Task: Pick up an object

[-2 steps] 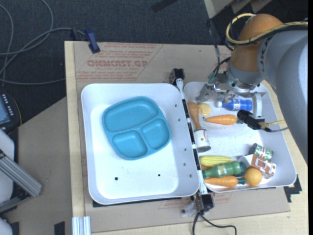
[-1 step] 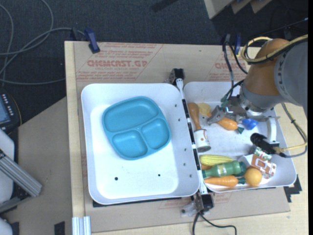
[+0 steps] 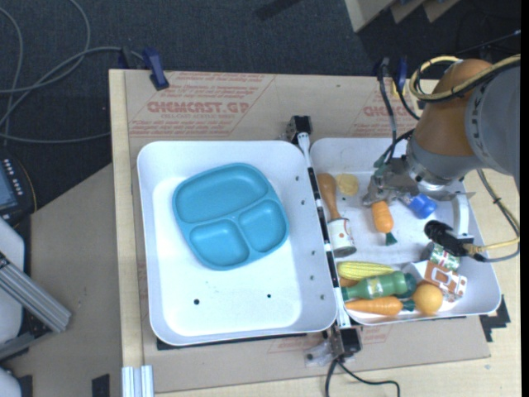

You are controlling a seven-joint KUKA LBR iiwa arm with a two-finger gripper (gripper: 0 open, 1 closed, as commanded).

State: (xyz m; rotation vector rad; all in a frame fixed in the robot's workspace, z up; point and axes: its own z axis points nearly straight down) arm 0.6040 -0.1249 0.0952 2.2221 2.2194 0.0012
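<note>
The arm reaches into the right bin [image 3: 488,292] from the right, and its hand [image 3: 387,190] hangs low over a small carrot [image 3: 381,217] near the bin's middle; whether the hand is open or closed cannot be told. Along the bin's near side lie a corn cob [image 3: 364,270], a green bottle [image 3: 378,286] and an orange [image 3: 428,298]. The left bin [image 3: 157,222] holds a blue divided plate [image 3: 229,215].

Even, bright overhead light, soft shadows, mild glare on the white bins [image 3: 157,222], slightly soft focus throughout.
</note>
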